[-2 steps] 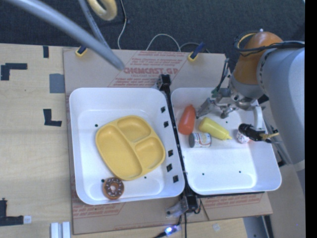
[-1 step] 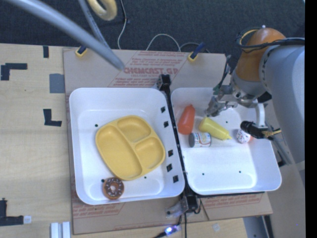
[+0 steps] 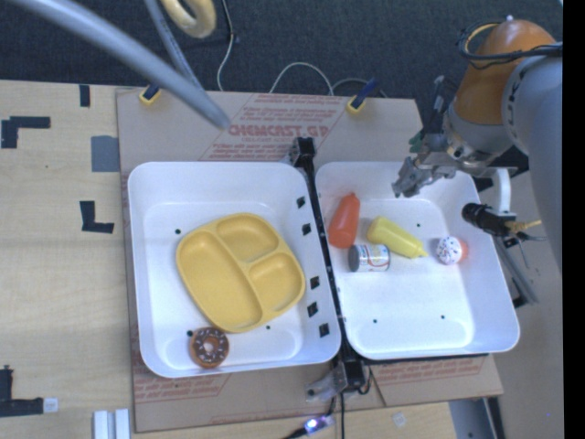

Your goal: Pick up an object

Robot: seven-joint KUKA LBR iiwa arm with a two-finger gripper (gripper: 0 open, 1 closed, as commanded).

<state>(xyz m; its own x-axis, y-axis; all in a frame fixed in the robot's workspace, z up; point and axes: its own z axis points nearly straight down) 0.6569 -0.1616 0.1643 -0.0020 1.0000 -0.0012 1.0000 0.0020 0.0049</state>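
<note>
Over right bin [image 3: 475, 332] far edge: gripper [image 3: 409, 183] hovering, finger state unclear; orange bottle [image 3: 345, 219], yellow bottle [image 3: 395, 237], can [image 3: 369, 257] below.

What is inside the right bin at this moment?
The right bin holds an orange bottle, a yellow bottle, a small can and a white-and-orange ball. The gripper hangs over its far edge; anything beneath it is covered.

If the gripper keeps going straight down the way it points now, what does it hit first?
Probably bare floor of the right bin near its back edge. The gripper points down and leftward; the yellow bottle and orange bottle lie nearest, but depth is unclear.
</note>
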